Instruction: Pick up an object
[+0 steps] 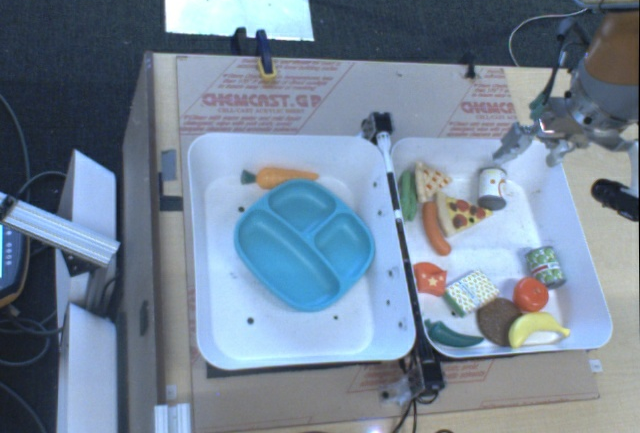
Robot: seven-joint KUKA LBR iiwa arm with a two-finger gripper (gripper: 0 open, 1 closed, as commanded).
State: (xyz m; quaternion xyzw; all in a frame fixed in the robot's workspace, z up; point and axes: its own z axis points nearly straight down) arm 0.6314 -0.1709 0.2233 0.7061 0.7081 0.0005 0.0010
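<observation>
My gripper (pixel 530 147) hangs over the far edge of the right bin (pixel 585 251), at the end of the grey arm with its orange band. Its two fingers (pixel 507 142) are spread open with nothing between them. Just in front of and below them stands a small white can (pixel 492 187). The right bin also holds two pizza slices (pixel 462 213), a sausage (pixel 436 226), a green pod (pixel 408 194), a green can (pixel 546 266), a tomato (pixel 531 294), a banana (pixel 535 328) and a small box (pixel 470 291).
The left bin (pixel 225 321) holds a blue divided plate (pixel 303 243) and a carrot (pixel 285 177). A raised divider (pixel 395 221) runs between the bins. A brown cookie (pixel 496 319) and a green chili (pixel 452 333) lie at the right bin's near edge.
</observation>
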